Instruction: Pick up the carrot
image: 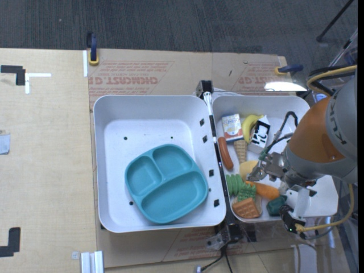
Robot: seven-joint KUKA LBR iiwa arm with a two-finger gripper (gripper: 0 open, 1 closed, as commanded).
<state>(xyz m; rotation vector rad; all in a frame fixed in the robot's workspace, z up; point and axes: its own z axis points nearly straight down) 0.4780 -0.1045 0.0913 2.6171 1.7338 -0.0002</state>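
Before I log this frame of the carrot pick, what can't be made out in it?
- Gripper: the wrist hardware hides the jaws, so their state is unreadable.
- Carrot: one end runs under the gripper; contact cannot be judged.
- Right bin: the arm covers its right side.
- Dark green item: too small to identify.

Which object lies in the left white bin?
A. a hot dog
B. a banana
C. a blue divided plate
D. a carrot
C: the blue divided plate lies alone on the floor of the left white bin, while the banana, the hot dog and the carrot all lie in the right bin.
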